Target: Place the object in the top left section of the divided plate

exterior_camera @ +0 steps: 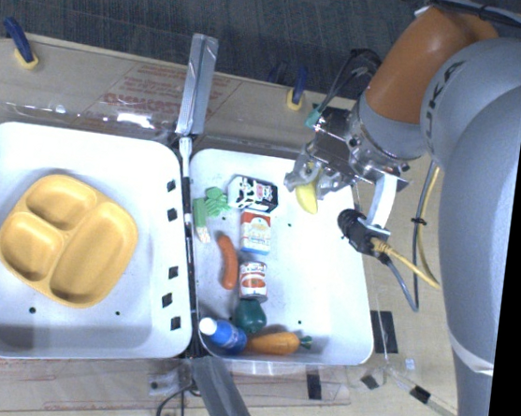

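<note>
While arm (463,95) hangs over right bin (344,297), claw (308,191) points down, pinching yellow banana (308,199).

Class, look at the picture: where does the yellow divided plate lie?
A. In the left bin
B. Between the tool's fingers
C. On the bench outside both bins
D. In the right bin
A: the yellow divided plate rests on the floor of the left bin, apart from the food items crowding the right bin.
</note>
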`<control>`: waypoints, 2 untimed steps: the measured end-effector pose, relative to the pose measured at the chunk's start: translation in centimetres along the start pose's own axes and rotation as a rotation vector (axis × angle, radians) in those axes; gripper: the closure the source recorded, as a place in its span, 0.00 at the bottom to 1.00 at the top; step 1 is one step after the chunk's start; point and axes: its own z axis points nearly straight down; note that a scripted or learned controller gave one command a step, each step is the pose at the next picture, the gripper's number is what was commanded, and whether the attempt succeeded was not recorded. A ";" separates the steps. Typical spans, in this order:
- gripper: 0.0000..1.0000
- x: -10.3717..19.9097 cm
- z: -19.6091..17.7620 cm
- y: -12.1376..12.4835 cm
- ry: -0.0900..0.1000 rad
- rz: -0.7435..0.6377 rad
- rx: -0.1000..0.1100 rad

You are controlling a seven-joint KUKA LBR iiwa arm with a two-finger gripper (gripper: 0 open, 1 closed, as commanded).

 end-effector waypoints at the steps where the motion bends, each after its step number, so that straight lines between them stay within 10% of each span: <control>1: 1.00 -0.4 -0.9 2.9 0.000 -0.184 -0.002; 2: 1.00 -0.1 -1.6 2.8 -0.001 -0.193 0.006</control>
